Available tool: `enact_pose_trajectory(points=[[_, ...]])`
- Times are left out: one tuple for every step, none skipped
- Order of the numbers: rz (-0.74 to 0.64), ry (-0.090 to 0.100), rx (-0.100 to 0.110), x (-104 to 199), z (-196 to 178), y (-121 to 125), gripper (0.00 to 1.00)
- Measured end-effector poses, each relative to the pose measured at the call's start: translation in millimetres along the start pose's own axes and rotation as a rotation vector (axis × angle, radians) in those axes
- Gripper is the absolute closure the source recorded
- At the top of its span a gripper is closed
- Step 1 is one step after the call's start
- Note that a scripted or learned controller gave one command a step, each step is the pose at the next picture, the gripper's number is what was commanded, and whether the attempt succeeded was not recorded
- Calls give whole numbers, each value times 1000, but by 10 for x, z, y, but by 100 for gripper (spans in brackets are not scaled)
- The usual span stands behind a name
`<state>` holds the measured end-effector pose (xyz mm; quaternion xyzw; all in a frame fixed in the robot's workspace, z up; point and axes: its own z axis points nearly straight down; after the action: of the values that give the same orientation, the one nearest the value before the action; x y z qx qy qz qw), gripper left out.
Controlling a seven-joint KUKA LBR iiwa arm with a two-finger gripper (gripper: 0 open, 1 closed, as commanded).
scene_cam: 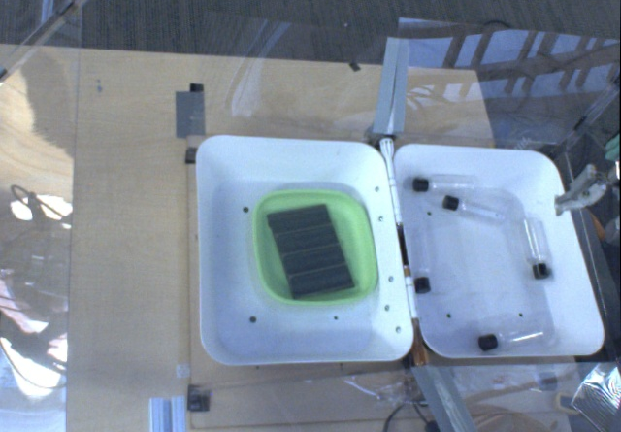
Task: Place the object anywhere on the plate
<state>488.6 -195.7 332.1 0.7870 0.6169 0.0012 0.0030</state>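
Right bin (572,323): its right rim lies just under the gripper (580,189), which shows at the view's right edge.
Clear tubes: several black-capped ones lie scattered in the right bin; the nearest tube (535,244) is just left of and below the gripper in the view, and another tube (466,207) lies further left.
Between gripper and plate: the tubes, and the touching inner rims of the two bins.
Left bin (223,323): well to the gripper's left, holding the green plate (267,270).
Dark ridged block (310,250): lies flat on the green plate, slightly turned, well apart from the gripper and across both bins from it.
Gripper state: mostly cut off by the frame edge and small, so I cannot tell whether it is released or clenched; it appears to carry nothing.
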Motion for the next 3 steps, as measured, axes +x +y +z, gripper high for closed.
enact_pose_trajectory(points=[[96,0,-2,10,-33,0,0],[189,-1,-3,10,-154,0,0],[248,-1,-3,-13,-206,5,0]])
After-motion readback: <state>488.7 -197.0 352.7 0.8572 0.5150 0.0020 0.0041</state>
